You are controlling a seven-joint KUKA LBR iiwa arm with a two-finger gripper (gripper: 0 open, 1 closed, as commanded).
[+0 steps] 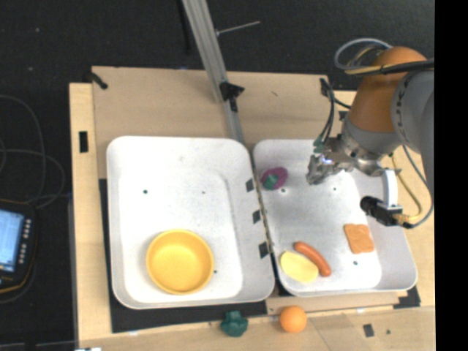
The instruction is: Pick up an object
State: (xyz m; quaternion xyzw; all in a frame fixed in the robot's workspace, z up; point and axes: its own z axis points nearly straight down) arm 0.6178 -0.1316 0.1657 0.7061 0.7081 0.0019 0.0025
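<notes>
Camera view: gripper [319, 171], finger state unclear, over right bin [387, 280] near purple object [274, 178]

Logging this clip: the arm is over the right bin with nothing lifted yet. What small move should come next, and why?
Probably shift the gripper toward the purple object on its camera-left, then descend. That object lies alone near the right bin's upper-left corner and is the closest item; the sausage, yellow piece and orange block sit farther away.
</notes>
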